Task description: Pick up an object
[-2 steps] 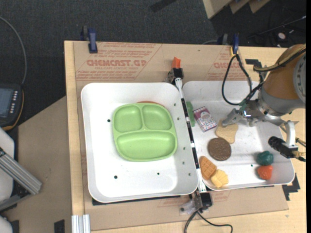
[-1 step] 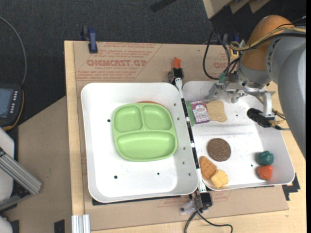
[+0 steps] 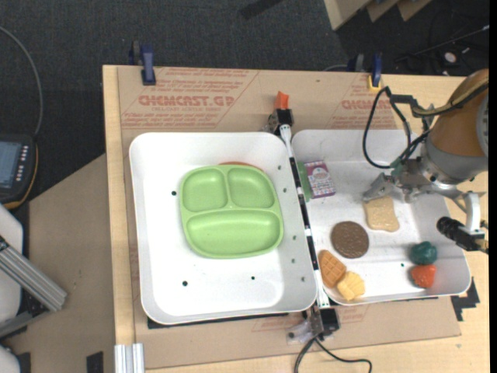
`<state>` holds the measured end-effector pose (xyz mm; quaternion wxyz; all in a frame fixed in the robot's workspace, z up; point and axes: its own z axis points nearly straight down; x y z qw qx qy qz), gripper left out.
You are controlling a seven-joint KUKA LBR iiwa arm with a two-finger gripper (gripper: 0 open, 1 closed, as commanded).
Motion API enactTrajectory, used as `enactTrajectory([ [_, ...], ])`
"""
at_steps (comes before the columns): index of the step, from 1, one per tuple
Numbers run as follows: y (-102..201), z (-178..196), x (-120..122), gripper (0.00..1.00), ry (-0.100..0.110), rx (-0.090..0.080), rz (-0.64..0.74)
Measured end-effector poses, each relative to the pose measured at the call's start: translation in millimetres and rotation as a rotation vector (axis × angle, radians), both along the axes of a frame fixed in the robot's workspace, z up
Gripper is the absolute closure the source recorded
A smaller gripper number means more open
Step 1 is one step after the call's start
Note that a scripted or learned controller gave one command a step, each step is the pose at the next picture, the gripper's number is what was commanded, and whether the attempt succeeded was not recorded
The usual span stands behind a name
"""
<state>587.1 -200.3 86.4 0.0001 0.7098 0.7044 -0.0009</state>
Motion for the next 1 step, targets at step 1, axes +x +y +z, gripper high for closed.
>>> enactTrajectory([
  [1, -15.6, 0.5, -30.0, 0.0, -0.005, 0.004, 0.007],
])
